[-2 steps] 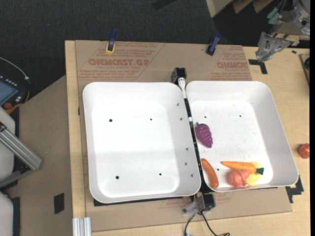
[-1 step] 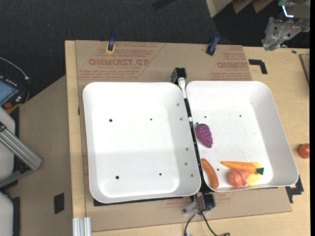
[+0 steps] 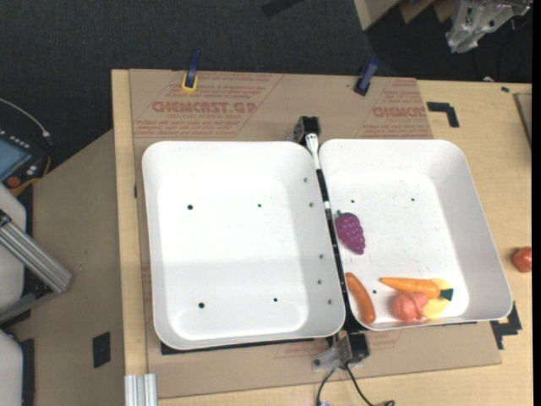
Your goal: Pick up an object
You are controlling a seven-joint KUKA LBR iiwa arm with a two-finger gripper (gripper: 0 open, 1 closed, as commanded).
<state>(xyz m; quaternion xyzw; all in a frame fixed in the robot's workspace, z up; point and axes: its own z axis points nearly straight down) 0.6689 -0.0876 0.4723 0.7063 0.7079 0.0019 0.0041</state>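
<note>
The right bin [image 3: 423, 176] holds several toy foods. A purple bunch of grapes [image 3: 351, 232] lies by its left wall. Near the front edge, an orange-red sausage-shaped piece [image 3: 361, 298] lies at a slant, with an orange carrot [image 3: 412, 285] to its right. Just below the carrot, a pink piece [image 3: 408, 307] and a small yellow piece [image 3: 434, 309] sit together. My gripper [image 3: 476, 13] hangs at the top right, well behind the bins and above the floor, with nothing seen in it.
The left bin [image 3: 169, 227] stands beside the right one on a cardboard-covered bench. Blue clamps [image 3: 367, 75] hold the far edge. A small red object [image 3: 522, 260] lies on the bench to the right of the right bin.
</note>
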